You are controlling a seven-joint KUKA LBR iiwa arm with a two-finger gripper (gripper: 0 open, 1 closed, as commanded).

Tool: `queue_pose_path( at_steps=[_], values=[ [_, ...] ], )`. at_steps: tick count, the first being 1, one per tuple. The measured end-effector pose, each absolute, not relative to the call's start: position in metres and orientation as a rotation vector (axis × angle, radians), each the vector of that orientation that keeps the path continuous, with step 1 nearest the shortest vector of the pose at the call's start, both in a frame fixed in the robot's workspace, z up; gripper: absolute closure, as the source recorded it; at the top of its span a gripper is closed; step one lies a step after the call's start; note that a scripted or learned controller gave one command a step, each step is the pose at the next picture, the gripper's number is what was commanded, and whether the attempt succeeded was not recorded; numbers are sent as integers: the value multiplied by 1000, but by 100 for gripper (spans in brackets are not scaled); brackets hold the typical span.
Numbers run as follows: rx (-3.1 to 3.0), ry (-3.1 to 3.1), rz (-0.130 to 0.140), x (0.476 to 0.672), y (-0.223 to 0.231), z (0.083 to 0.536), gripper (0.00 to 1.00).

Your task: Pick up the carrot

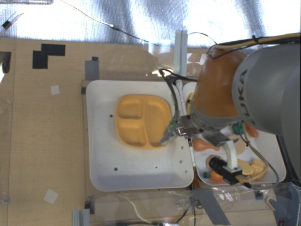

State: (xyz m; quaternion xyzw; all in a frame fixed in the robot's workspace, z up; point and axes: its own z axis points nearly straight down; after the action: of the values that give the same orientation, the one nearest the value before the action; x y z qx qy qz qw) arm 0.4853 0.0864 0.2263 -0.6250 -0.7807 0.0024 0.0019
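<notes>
A small orange piece with a green end [252, 130], likely the carrot, peeks out in the right bin [277, 154] just below the arm's grey body. My gripper [169, 133] hangs low over the right edge of the yellow divided plate [141, 120] in the left bin [101, 140], well left of that orange piece. Nothing shows in the gripper. The arm's orange band and grey link cover most of the right bin.
An orange tapered item [203, 145] lies by the wall between the bins. A smaller orange bit [216, 176] and a tan ridged item [254, 168] sit near the right bin's front. Cables run down the arm beside the plate.
</notes>
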Motion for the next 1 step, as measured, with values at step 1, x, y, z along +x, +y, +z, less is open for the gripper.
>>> queue_pose_path(
  at_steps=[1],
  values=[
    [-1890,-2523,-21,511,87,454,0]
  ],
)
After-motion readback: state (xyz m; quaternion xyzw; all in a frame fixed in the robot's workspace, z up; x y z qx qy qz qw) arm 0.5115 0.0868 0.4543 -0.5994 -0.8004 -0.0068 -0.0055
